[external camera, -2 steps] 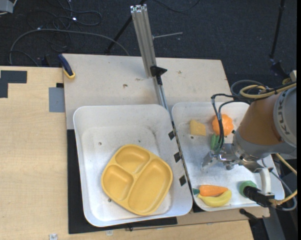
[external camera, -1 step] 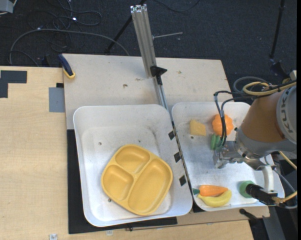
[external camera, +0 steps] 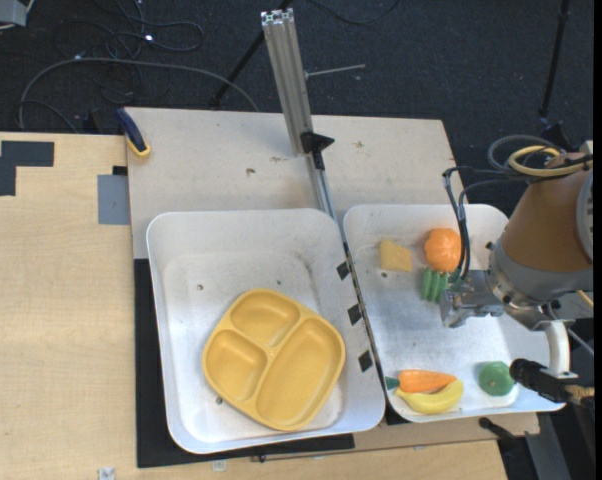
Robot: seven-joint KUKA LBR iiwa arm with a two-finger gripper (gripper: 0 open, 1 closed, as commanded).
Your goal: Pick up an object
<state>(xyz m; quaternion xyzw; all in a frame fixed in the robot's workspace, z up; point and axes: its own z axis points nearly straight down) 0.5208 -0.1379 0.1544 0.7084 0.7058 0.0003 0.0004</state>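
My fingers hang low over the right bin, toward its 3 o'clock side, and I cannot tell whether they are parted or closed, since my wrist hides them from above. Just at their 10 o'clock lies a green piece, touching or nearly touching them; I cannot say it sits between them. An orange rests just at 12 o'clock of the green piece, with a yellow block at the orange's 9 o'clock. Down at the bin's 6 o'clock edge a carrot lies across a banana, and a green round sits at their 3 o'clock. The left bin holds a yellow tray.
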